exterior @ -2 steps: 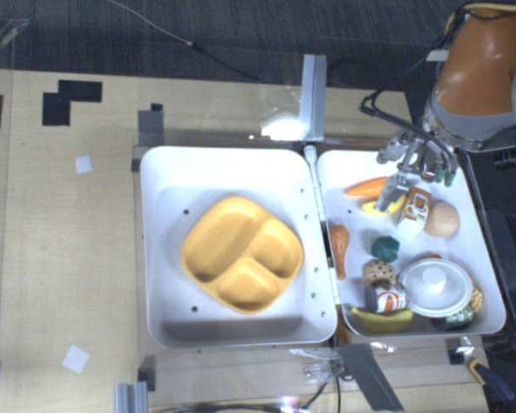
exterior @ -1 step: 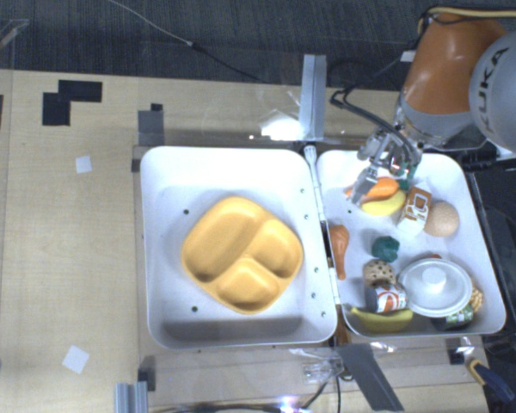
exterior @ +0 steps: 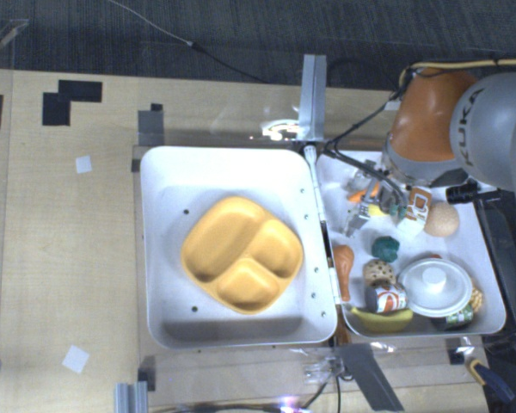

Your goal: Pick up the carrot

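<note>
In the right bin [exterior: 490, 256], near its upper left, a small orange carrot [exterior: 358, 197] shows at the tip of the gripper [exterior: 367, 203]; whether it is actually gripped cannot be told. Just beside it sit a beige rounded item [exterior: 442, 220] and a teal piece [exterior: 384, 248]. Lower down lie a drumstick [exterior: 343, 269], a white lidded bowl [exterior: 435, 286] and a banana [exterior: 382, 319]. The left bin [exterior: 155, 231] holds a yellow divided dish [exterior: 241, 253]. The arm [exterior: 464, 127] bears partly visible lettering.
</note>
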Available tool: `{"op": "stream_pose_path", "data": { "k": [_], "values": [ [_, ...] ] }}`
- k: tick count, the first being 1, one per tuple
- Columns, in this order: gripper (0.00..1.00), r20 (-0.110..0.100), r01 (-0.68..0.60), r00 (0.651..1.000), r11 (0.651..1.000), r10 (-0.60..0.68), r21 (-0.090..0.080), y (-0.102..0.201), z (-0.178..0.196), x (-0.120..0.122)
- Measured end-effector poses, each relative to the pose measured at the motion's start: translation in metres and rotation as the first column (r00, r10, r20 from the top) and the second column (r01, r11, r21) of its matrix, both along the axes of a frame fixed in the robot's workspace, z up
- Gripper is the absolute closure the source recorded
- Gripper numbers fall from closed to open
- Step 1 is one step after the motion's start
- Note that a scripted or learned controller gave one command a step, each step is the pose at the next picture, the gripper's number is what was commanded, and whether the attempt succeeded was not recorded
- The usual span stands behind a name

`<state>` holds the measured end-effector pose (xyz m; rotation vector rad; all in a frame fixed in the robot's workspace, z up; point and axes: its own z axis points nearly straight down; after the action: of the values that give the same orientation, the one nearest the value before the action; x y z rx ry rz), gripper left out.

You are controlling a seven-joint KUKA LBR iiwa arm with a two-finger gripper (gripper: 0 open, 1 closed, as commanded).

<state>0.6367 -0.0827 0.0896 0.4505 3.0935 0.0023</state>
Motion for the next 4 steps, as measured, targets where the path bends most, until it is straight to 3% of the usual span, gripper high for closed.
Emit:
{"op": "stream_pose_path", "data": {
  "k": [1, 2, 3, 4],
  "values": [
    [0.00, -0.011, -0.081, 0.997, 0.997, 0.081, 0.000, -0.001, -0.001, 0.018],
    [0.00, -0.004, 0.177, 0.984, 0.984, -0.177, 0.003, -0.007, -0.001, -0.024],
    [0.00, -0.002, 0.317, 0.948, 0.948, -0.317, 0.005, -0.044, 0.000, -0.083],
    [0.00, -0.005, 0.501, 0.865, 0.865, -0.501, 0.005, -0.047, -0.001, -0.034]
  ]
}}
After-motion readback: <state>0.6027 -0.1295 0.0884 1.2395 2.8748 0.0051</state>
